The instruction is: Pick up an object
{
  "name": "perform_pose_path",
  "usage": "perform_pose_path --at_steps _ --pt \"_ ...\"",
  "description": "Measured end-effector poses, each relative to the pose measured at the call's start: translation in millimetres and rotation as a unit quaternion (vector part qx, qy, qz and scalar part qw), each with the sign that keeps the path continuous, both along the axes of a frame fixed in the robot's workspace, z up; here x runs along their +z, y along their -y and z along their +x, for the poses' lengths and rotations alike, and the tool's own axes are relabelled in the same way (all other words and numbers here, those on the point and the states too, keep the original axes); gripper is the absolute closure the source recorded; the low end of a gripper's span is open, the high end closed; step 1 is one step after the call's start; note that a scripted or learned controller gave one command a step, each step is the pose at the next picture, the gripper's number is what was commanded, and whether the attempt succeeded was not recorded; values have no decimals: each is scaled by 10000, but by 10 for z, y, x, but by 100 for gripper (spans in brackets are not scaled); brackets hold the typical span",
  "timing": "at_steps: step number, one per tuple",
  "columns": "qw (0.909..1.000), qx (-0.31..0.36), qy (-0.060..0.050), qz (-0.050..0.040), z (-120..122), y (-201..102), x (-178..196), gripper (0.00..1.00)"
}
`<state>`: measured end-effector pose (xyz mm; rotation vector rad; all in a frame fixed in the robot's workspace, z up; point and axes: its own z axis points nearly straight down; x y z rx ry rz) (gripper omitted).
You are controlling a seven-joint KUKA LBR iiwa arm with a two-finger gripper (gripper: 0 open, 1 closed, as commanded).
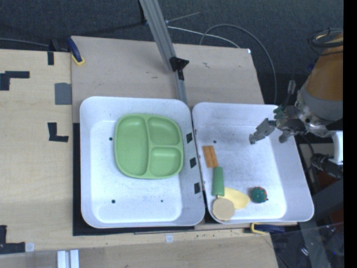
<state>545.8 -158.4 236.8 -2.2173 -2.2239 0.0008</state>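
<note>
Over right bin (290, 166), gripper (271, 130) hangs with fingers spread, gripping nothing; I see nothing picked yet (green cylinder (217, 181) untouched).

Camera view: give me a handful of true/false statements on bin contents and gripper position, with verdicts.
1. The green divided plate lies in the left bin. True.
2. The orange block sits in the left bin. False: it lies in the right bin, near the wall shared by both bins.
3. The gripper is above the right bin's upper right part. True.
4. The gripper holds the green ball. False: the ball rests on the bin floor, apart from it.
5. The green cylinder lies just below the orange block. True.
</note>
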Motion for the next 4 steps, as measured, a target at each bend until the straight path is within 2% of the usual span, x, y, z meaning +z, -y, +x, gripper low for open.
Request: perform_pose_path --at_steps 1,3,4 --pt "10000 -2 0 0 0 1 0 0" --pt "10000 -8 -37 4 -142 16 -1195 0" --pt "10000 -9 2 -10 -142 15 -1486 0"
